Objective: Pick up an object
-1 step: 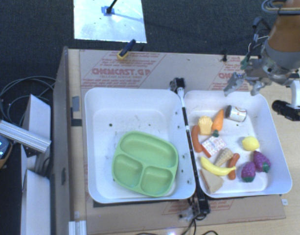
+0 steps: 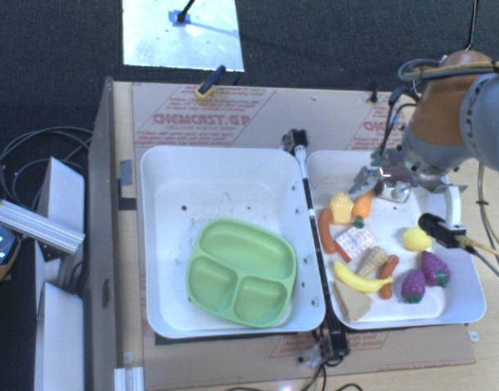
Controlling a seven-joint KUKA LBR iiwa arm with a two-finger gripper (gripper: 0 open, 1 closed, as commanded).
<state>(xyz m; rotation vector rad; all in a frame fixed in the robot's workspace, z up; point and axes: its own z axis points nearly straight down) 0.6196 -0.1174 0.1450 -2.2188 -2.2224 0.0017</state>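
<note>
Many toy foods crowd the right bin [image 2: 465,304], so my claw [image 2: 369,179], whose spread I cannot tell, hangs near the corn [image 2: 341,208].

Green tray [image 2: 242,271] in left bin [image 2: 164,218]; hand [image 2: 378,182] over right bin [image 2: 469,296].

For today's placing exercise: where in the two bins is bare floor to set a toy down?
Left bin: bare floor behind and left of the green tray. Right bin: crowded with toy food around the banana; the claw occupies its back.
</note>
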